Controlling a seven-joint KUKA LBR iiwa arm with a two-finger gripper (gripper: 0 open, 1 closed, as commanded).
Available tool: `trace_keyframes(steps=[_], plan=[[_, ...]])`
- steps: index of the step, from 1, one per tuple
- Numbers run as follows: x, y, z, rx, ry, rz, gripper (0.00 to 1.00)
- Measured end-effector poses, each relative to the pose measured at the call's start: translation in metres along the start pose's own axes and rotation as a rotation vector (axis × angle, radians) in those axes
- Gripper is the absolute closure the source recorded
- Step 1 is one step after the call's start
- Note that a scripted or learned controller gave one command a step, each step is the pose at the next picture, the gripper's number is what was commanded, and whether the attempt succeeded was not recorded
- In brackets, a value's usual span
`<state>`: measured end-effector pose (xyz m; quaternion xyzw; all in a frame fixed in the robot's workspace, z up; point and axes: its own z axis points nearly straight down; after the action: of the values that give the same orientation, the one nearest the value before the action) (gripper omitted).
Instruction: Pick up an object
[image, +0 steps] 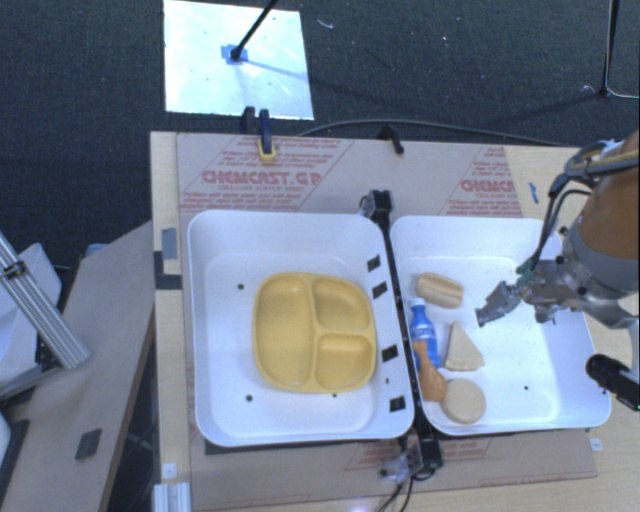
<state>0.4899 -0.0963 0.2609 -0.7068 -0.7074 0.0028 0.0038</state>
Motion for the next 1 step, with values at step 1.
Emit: trace_keyframes(steps=[1], plan=[[0.0003, 0.0016, -0.0055, -0.012, -0.001, -0.003, 0.0]])
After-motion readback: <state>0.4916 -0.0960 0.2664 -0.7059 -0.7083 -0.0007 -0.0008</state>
